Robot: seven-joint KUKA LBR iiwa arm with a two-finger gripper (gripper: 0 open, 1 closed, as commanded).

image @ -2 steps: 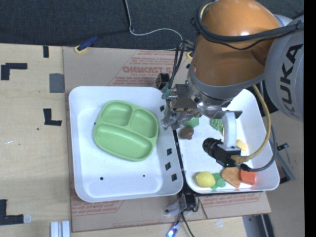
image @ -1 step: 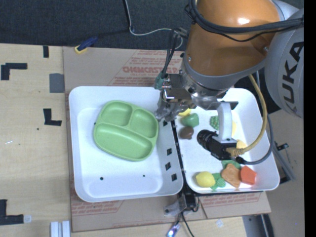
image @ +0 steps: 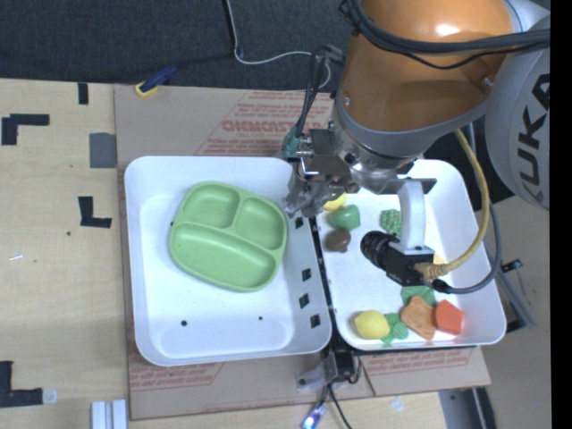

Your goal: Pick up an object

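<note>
The gripper [image: 315,189] hung over the right bin's [image: 465,206] left wall; its state could not be determined. Small toy foods [image: 340,217] lay beside it, others crowding the bin's near edge.

The orange band [image: 429,34] above the wrist was seen as glossy, smooth plastic with bright highlights. The green divided plate [image: 229,236] appeared matt and smooth, likely plastic. The white bins [image: 147,266] looked smooth plastic, set on printed brown cardboard [image: 250,123].
</note>
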